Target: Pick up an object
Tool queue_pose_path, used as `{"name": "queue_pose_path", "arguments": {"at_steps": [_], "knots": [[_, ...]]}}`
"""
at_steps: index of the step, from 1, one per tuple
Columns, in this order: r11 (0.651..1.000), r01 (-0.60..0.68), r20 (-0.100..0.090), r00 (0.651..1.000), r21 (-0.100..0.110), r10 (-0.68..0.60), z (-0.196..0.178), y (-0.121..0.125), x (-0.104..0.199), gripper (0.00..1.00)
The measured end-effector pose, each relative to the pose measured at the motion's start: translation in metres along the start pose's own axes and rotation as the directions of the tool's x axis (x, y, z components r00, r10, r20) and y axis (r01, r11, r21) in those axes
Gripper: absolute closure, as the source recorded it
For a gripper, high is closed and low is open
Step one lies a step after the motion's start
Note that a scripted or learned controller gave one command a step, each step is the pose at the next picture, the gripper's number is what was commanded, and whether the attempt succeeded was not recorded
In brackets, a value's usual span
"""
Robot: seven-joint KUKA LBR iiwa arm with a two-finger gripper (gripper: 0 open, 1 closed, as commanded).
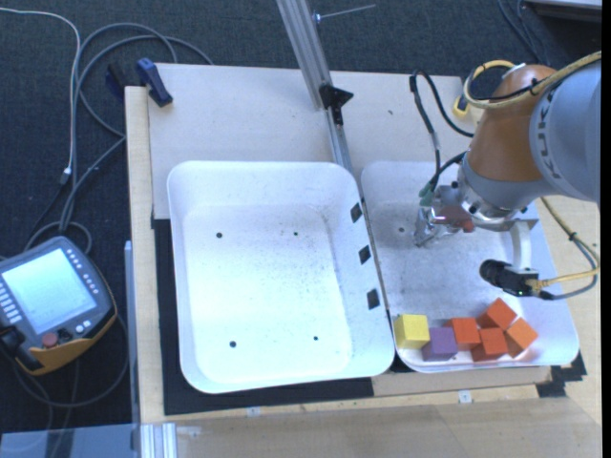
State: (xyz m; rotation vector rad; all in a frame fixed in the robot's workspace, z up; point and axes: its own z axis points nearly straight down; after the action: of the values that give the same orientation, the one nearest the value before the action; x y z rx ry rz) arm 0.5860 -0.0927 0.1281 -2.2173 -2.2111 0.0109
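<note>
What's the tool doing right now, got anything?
Tool: over the right bin, well above the blocks at the near edge. Open or closed cannot be told, and no grip on anything is visible.
</note>
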Motion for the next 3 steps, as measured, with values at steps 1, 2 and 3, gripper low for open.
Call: {"name": "queue_pose_path", "arguments": {"at_steps": [1, 2, 3], "knots": [[1.0, 0.005, 0.005, 1.0, -0.025, -0.005, -0.121, 0.057, -0.002, 1.0], [1.0, 0.009, -0.002, 1.0, -0.006, -0.009, -0.099, -0.007, 0.063, 1.0], [1.0, 0.011, -0.002, 1.0, -0.007, -0.011, -0.075, 0.007, 0.131, 1.0]]}}
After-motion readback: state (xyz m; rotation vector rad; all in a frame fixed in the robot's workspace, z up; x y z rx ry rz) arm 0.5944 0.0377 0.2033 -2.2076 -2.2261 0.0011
